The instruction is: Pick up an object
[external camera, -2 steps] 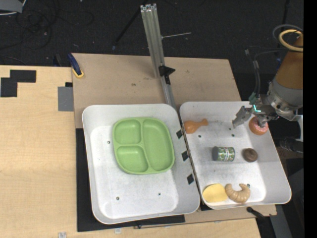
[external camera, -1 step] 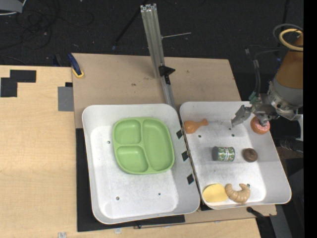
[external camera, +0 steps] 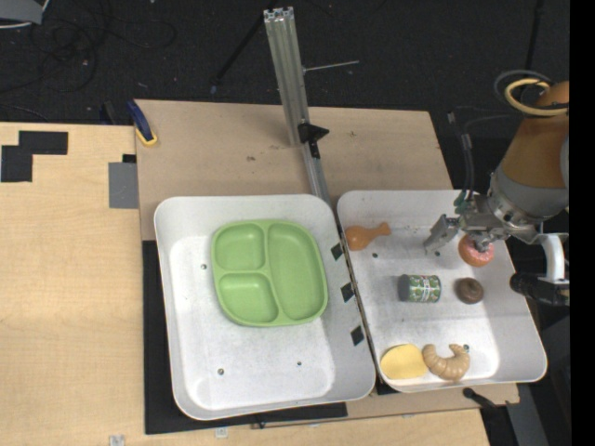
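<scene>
Your likeliest target, the pink round object (external camera: pixel 479 252), sits near the right bin's (external camera: pixel 372 342) right wall, just under the gripper (external camera: pixel 462 232); the fingers look spread, gripping nothing. Green can (external camera: pixel 420 289) and brown ball (external camera: pixel 469 291) lie below; green tray (external camera: pixel 270 272) occupies the left bin (external camera: pixel 186 360).

Desk (external camera: pixel 65 277): light wood on your left, brown board behind.
Floor (external camera: pixel 139 35): dark, w/ cables.
Post (external camera: pixel 288 82): aluminium, upright at your desk's back.

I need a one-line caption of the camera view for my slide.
KUKA gripper hovers in the right bin beside a pink object, near a green can; the left bin holds a green divided plate.
</scene>
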`<state>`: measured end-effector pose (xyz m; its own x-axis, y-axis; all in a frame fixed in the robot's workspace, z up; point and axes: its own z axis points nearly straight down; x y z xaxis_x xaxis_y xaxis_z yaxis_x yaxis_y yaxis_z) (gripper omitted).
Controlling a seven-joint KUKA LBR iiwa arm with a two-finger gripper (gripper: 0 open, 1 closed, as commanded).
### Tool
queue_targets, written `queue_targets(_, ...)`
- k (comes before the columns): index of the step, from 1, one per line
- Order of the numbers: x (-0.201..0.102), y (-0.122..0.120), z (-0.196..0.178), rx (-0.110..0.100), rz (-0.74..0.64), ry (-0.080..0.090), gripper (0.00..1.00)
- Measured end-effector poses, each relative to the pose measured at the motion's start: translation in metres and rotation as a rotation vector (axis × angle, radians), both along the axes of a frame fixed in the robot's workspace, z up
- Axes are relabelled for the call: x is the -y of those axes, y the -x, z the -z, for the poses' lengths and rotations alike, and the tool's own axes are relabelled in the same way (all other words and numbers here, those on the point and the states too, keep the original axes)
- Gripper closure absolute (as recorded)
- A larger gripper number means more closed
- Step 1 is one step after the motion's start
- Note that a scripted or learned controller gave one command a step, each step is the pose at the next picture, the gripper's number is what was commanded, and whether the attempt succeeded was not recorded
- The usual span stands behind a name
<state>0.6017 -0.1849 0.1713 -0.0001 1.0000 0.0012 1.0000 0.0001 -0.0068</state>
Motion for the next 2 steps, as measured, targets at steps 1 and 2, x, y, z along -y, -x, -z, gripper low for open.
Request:
queue_targets(1,-0.003,-0.006,0.061,0.0,-0.003,0.0,0.0)
queue_targets(2,-0.004,-0.009,0.08,0.01,-0.003,0.002,0.0)
